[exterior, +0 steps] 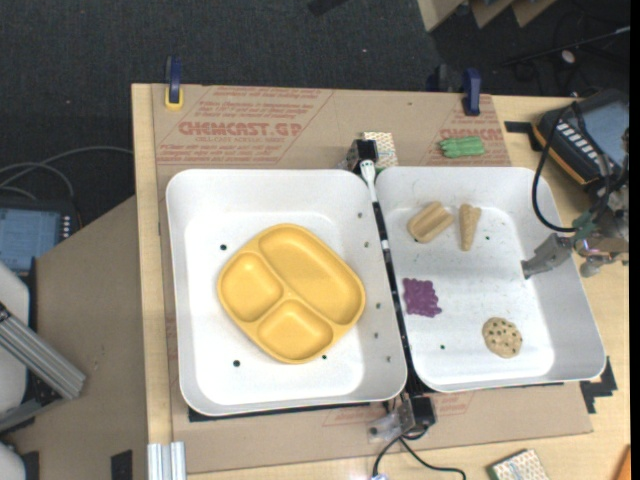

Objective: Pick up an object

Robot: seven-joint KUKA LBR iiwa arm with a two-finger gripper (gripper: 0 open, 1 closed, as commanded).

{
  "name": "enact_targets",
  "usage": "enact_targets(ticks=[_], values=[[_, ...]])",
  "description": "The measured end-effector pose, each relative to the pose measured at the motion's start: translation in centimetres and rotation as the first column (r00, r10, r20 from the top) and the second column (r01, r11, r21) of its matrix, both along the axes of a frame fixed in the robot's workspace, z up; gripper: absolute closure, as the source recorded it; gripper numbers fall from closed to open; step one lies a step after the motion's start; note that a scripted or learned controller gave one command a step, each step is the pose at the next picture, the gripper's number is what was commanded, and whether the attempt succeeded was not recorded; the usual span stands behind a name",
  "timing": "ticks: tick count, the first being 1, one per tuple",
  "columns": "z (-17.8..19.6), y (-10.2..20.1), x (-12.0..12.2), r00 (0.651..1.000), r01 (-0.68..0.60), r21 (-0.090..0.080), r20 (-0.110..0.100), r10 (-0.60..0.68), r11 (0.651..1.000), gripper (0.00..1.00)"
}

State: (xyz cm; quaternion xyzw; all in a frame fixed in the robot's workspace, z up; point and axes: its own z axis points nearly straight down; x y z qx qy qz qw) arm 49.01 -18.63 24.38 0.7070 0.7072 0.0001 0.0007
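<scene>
At the right bin's far right rim, the fingers sit low; whether open or closed I cannot tell. The approach is in hand: nothing is gripped. Nearest candidates lie left of them: two bread pieces, one cookie, one purple grape bunch. Beyond, one yellow tray.

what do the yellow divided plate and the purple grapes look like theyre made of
The yellow divided plate looks like moulded plastic: one even colour, smooth rounded dividers and a soft sheen on its three wells. The purple grapes look like a toy food piece, probably plastic or rubber, with a flat, matte, uniformly purple bumpy surface; the view is too small to say which.
</scene>
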Motion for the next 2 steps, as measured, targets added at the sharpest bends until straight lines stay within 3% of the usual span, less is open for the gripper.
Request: enact_targets(ticks=[1, 2], values=[[-16.5, -0.6, -1.2, 1.0, 0.002, 0.001, -0.003, -0.002, 1.0, 0.0], [-12.6, 8.0, 6.9, 1.0, -0.011, 0.001, 0.008, 0.011, 1.0, 0.0]])
